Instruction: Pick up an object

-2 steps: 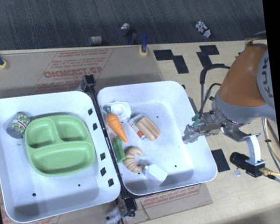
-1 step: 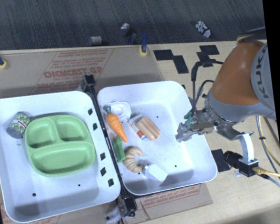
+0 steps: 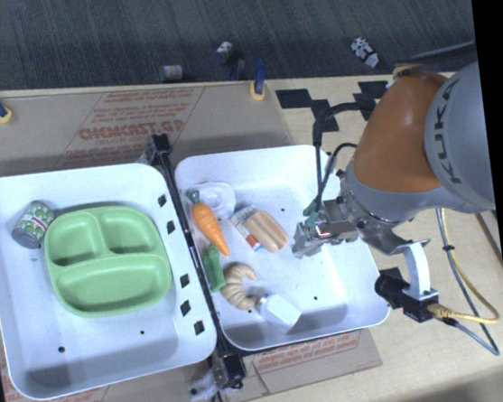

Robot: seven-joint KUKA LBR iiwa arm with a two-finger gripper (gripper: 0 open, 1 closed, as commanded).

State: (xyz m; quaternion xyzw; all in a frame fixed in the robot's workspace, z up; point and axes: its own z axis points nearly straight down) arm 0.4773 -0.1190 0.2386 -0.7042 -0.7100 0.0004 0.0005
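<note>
Gripper (image 3: 304, 239), finger state indiscernible, hangs at three o'clock of hot dog (image 3: 260, 228): likely light, rigid plastic, best pinched across its narrow middle.

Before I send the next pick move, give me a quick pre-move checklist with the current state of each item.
1. hand over the right bin: ok.
2. Target near the hand: hot dog toy lies just to its left: ok.
3. Nothing between the hand and the hot dog toy: ok.
4. Hand holding anything: cannot tell.
5. Carrot and croissant are apart from the hot dog toy: ok.
6. Green tray sits in the left bin, out of the way: ok.
</note>
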